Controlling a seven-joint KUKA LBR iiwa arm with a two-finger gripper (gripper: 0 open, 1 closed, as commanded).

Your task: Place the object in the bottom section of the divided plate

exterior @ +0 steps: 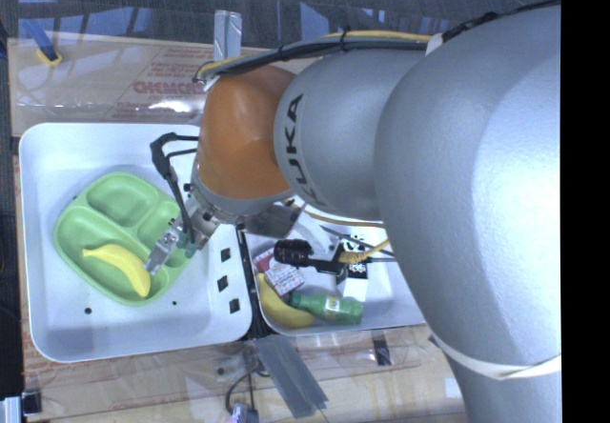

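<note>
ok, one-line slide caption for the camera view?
Claw beside a banana lying in the green divided plate, left bin.

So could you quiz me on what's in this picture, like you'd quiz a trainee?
1. True or false: the banana lies in the bottom section of the green divided plate.
2. Which bin holds the green bottle: A left, B right?
3. Fill in: the gripper hangs over the plate's ____ edge.

Key: 1 true; 2 B; 3 right.
</note>
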